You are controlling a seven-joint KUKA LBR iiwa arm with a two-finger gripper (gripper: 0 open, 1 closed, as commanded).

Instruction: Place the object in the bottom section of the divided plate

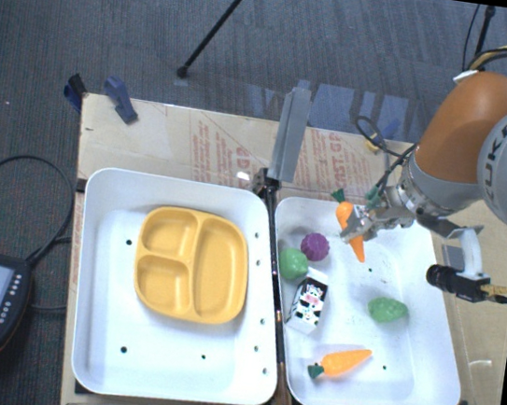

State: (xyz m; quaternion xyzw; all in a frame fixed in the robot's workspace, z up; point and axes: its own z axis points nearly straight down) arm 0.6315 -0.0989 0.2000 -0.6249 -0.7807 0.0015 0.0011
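- From my remote seat I see the pincer (361, 224) hanging over the upper left part of the right bin (428, 298), its fingers clamped on a toy carrot (349, 222) held above the bin floor.
- The held carrot sits tilted, green top toward the far rim and orange tip pointing down and to the right.
- The arm (474, 145) reaches in from the right, its orange band bulging above the wrist, the grey link running off the right edge; the wrist bends down and leftward toward the bin.
- Just below the pincer a purple toy vegetable (315, 247) lies on the bin floor, with a green round toy (292, 264) beside it against the left wall.
- A small milk carton with a cow print (309, 304) lies near those two.
- A second green toy (388, 310) rests toward the right side, and another toy carrot (343, 362) lies near the front rim.
- In the left bin (95, 315) sits the yellow divided plate (193, 264), well apart from the pincer, none of the toys in its sections.
- Both bins rest on the counter (178, 138).
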